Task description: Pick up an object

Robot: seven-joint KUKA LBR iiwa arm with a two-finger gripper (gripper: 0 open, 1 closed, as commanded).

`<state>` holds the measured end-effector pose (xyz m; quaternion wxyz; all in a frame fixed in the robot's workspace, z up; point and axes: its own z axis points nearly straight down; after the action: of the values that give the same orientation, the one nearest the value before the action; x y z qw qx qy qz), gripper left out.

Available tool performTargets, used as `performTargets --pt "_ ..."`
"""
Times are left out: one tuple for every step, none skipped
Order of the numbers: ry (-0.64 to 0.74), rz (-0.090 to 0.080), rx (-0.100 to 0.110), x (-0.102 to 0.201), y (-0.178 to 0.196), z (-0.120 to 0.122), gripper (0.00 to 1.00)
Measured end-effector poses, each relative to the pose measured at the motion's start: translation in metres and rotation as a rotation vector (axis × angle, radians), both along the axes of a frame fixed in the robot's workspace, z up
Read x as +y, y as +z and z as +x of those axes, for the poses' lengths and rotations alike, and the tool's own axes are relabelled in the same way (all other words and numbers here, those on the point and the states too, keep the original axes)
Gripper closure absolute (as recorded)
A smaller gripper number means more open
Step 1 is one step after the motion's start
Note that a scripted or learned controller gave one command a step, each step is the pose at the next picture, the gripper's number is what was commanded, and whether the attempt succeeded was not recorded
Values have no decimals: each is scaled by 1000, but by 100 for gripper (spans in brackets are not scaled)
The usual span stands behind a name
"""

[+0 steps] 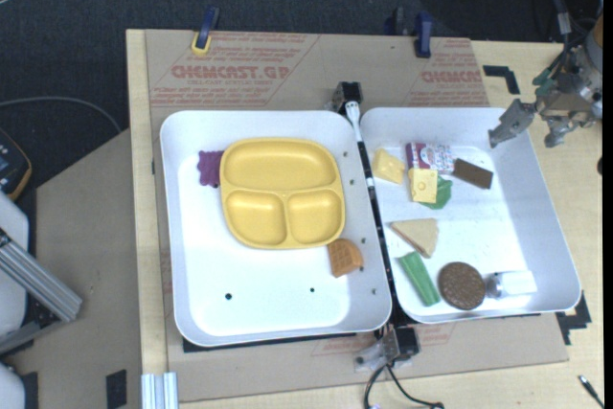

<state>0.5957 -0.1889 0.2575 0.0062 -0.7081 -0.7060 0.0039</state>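
Gripper (pixel 533 124) fingers spread apart (nothing between them) hover over the right bin's (pixel 546 206) far corner.

1. The arm is reaching in from the right edge of the camera view, with little more than its wrist end showing.
2. The gripper (pixel 538 127) is hanging at the upper right, its two fingers (pixel 510 124) spread apart and pointing down and to the left.
3. Nothing is sitting between the fingers.
4. The wrist hardware above them is looking grey and metallic.
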Motion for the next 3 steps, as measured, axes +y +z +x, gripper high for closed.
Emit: performTargets --pt "3 -3 -14 1 8 2 0" --pt "3 -2 -8 -5 -53 3 0" --pt "4 -2 -8 -5 -112 9 0"
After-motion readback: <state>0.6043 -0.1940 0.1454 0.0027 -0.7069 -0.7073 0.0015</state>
